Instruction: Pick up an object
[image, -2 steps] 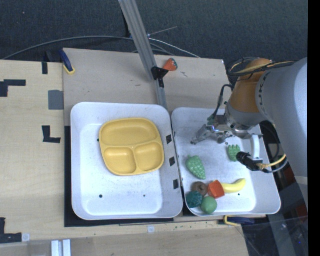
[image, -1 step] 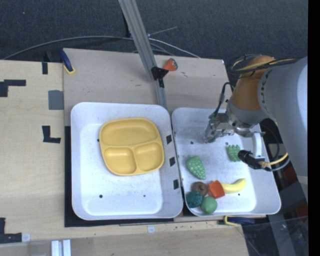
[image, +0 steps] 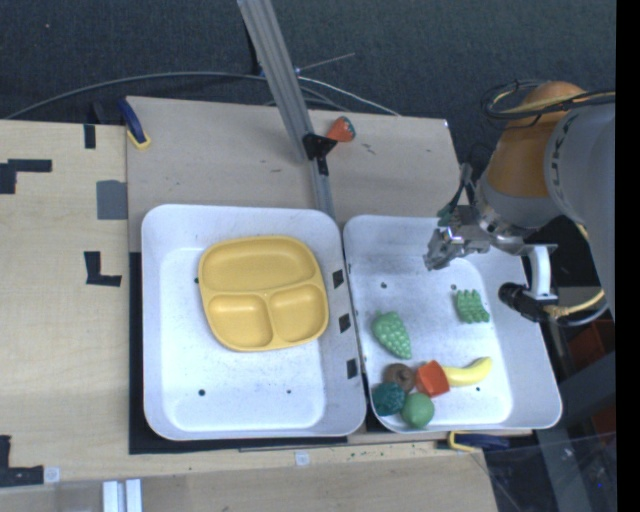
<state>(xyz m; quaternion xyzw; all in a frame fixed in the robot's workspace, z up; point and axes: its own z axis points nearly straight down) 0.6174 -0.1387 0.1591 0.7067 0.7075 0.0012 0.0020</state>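
Observation:
My gripper (image: 438, 257) hangs over the back part of the right bin (image: 520, 385), above bare floor; nothing shows between its fingers. In that bin lie a small ridged green piece (image: 470, 306) just in front and to the right of the gripper, a bumpy green fruit (image: 392, 334) in the middle, and at the front a yellow banana (image: 468, 372), an orange-red block (image: 433, 379), a brown ring (image: 400, 376), a teal lump (image: 389, 400) and a green ball (image: 418, 410).
The left bin (image: 165, 330) holds a yellow divided plate (image: 264, 291). A grey pole (image: 285, 75) with a black clamp and an orange knob (image: 341, 128) stands behind the bins. The arm's grey and orange body (image: 545, 150) fills the upper right.

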